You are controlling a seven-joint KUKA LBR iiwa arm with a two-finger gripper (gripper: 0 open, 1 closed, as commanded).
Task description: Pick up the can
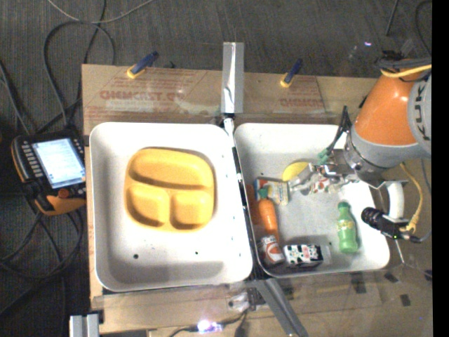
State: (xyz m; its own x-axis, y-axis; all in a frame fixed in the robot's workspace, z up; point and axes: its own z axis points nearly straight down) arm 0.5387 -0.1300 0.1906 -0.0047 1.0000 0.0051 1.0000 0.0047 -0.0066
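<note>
1. The arm [393, 118] reaches in over the far right part of the right bin [365, 262]; its gripper [317, 177] hangs low above the middle of that bin, beside a yellow object [296, 168] that lies towards the far side of the bin floor.
2. Whether the gripper is spread or pressed together I cannot tell; the metal and wiring around it blur into a small clutter, and nothing can be made out held in it.
3. The can [271, 249] appears to be the small cylinder with a red and white label lying in the near left corner of the right bin, touching or just beside a dark carton [304, 254] along the near wall; an orange carrot-like piece [266, 215] lies along the left wall just beyond it; a green bottle [346, 227] lies near the right wall.
4. The left bin [112, 258] carries a yellow divided tray [170, 188] in its middle.
5. Judged from this, the step in hand is the approach; the can is well apart from the gripper and not yet grasped.
6. The next move calls for travel towards the near left corner, then a descent over the can; the walls, the carton and the carrot crowd it, so the grasp line probably has to run clear of those neighbours.
</note>
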